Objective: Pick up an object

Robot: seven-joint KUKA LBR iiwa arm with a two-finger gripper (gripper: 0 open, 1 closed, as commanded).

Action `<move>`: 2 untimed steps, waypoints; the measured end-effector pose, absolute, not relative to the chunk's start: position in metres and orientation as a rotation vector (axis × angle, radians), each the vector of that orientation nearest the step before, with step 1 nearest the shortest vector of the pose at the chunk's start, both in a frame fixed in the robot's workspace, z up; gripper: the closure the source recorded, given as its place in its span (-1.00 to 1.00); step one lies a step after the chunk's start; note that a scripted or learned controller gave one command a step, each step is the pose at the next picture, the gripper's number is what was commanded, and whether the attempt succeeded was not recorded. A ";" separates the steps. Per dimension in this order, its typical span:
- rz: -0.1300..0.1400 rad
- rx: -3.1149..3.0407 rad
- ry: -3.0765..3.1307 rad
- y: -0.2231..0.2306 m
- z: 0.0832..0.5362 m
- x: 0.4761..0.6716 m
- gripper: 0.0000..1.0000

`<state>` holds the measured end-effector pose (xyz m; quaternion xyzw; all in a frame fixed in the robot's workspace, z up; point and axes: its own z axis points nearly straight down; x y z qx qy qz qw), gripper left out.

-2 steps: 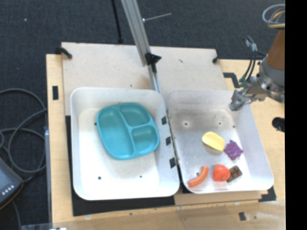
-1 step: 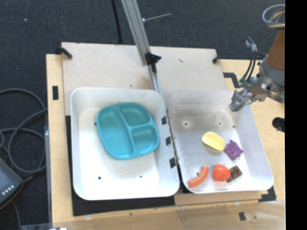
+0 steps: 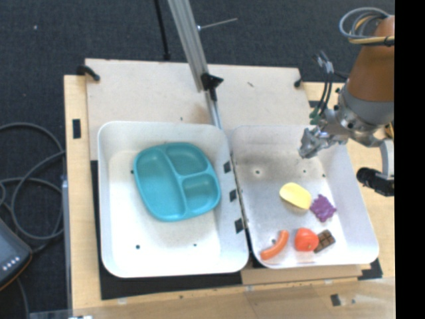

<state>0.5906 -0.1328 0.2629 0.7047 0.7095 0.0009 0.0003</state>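
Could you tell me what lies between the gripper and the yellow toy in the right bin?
Nothing: in the camera view only bare white bin floor separates the gripper from the yellow toy.

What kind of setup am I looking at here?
Likely a lab test bench for robot picking: two white bins on a wooden bench, toy food like a yellow piece, loose cables on carpet.

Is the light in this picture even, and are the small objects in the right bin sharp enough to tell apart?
In the camera view the light is soft and even, with faint shadows under the teal plate; the right bin shows a grey smudge, no strong glare; the yellow piece, purple piece and red piece are slightly soft but distinct; the gripper looks blurred.
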 end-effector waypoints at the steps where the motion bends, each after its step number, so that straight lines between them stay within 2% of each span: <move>1: 0.001 2.215 2.229 -0.083 0.250 0.582 1.00; 2: 0.001 2.214 2.230 -0.027 0.242 0.565 1.00</move>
